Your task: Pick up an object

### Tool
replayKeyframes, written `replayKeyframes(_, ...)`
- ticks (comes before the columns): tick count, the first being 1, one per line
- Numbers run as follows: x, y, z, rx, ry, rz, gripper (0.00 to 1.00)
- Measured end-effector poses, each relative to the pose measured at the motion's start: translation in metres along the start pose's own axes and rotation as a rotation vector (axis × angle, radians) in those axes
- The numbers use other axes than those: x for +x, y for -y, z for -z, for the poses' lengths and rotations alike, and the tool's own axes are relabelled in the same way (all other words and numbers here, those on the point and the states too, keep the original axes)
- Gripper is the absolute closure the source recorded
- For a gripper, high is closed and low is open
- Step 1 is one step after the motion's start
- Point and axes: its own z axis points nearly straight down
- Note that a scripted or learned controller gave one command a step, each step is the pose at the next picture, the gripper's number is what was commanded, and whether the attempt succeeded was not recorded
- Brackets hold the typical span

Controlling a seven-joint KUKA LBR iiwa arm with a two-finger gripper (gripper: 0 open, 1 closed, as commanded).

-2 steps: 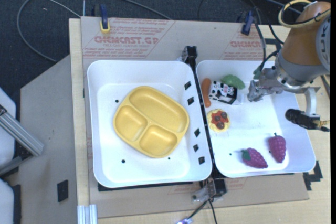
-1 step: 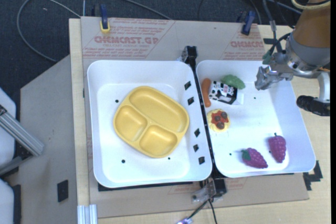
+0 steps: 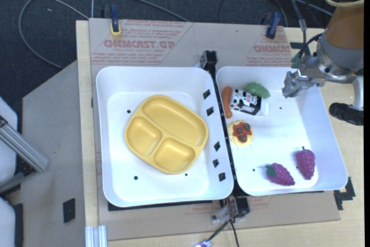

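The right bin (image 3: 324, 124) holds an orange carrot-like piece (image 3: 227, 101), a black-and-white toy with a green top (image 3: 247, 98), a small round pizza toy (image 3: 241, 132) and two purple grape bunches (image 3: 280, 173) (image 3: 306, 162). My gripper (image 3: 291, 85) hangs over the upper right part of that bin, to the right of the black-and-white toy and apart from it. Nothing shows between its tips.
A yellow divided plate (image 3: 166, 133) lies in the left bin (image 3: 110, 124). Black clips line the ridge between the bins. Blue clamps (image 3: 115, 20) (image 3: 273, 24) hold the board at the back. Cables run over the dark floor behind.
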Motion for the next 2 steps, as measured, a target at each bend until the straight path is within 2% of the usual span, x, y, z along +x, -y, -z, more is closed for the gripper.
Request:
replayKeyframes(1, 0.055, 0.003, 0.008, 0.004, -0.004, 0.004, 1.0)
replayKeyframes(2, 0.111, 0.002, -0.001, 0.006, -0.004, 0.005, 1.0)
